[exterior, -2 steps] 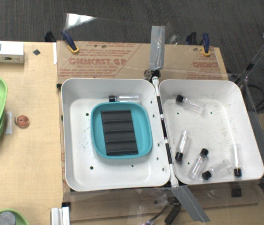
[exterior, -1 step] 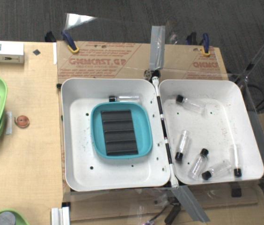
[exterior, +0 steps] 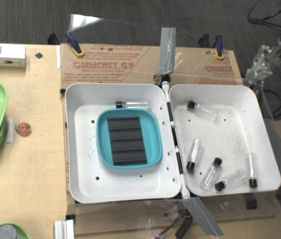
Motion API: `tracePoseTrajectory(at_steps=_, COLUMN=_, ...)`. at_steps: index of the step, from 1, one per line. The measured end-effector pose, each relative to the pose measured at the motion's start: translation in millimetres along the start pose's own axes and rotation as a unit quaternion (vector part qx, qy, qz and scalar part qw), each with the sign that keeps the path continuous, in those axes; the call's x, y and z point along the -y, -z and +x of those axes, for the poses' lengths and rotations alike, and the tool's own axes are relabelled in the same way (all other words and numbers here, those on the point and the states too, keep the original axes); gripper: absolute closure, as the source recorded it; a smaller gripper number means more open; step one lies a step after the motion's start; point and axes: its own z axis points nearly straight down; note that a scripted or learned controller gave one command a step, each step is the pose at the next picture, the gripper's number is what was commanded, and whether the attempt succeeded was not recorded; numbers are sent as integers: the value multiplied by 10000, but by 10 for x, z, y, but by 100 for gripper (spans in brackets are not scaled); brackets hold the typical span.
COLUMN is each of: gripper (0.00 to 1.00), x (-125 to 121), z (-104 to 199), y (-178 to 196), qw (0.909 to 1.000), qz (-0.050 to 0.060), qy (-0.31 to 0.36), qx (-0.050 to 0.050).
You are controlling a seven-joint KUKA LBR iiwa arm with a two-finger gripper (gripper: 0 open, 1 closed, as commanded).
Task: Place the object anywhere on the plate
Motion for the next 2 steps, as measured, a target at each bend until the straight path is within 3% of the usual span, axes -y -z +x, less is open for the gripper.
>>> tracePoseTrajectory(at_steps=1, gripper=100, x=-374, z=66, y=-1692, qw=9990, qz=-2, qy=453, qx=3)
tracePoseTrajectory(at_steps=2, gripper=100, x=-889, z=539, y=-1235, qw=9874, qz=-4, qy=1581, qx=-1)
